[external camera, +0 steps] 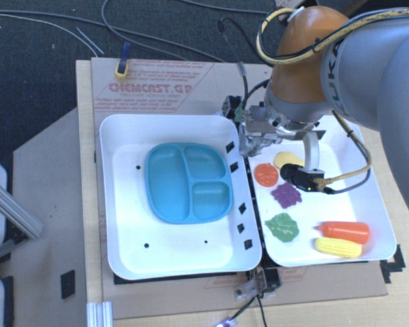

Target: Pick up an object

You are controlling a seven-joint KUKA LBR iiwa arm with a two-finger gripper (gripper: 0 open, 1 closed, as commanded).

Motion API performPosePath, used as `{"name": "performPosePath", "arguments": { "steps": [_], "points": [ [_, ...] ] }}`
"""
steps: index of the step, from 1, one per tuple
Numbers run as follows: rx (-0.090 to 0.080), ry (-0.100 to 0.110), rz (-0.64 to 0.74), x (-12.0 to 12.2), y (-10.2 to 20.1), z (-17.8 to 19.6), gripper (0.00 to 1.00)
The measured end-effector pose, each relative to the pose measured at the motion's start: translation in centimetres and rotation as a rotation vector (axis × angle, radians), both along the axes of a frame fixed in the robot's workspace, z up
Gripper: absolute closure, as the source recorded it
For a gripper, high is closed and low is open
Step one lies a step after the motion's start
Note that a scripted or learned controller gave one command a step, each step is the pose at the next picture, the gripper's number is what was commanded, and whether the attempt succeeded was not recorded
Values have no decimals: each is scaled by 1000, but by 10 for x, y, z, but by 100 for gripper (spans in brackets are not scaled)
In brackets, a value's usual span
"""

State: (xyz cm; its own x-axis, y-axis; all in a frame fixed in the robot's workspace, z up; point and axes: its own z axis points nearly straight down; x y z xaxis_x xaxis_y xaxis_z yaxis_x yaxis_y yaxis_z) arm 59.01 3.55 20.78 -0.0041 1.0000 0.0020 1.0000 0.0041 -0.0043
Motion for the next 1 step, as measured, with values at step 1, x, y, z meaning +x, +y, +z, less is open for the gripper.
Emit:
{"name": "performPosePath", "arguments": {
  "steps": [1],
  "points": [
    [1, -1, 0, -18, 40, 10, 100]
  ]
}}
